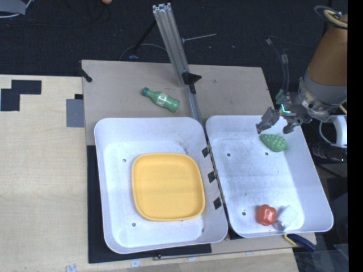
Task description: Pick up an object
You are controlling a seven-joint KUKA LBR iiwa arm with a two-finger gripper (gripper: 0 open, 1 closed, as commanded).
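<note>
Camera view: the arm (329,55) is cut off at the right edge, so only its orange band and wrist are seen. The gripper (278,120) is seen spread open above the far side of the right bin (249,208), with nothing between its fingers. A green knobbly object (274,143) lies in that bin just below the gripper. At the bin's near corner a red object (265,214) touches a pale item (285,217) too blurred to identify. Beyond the bins, on the worktop (113,89), a green bottle (161,100) bears a label too small to be read.
</note>
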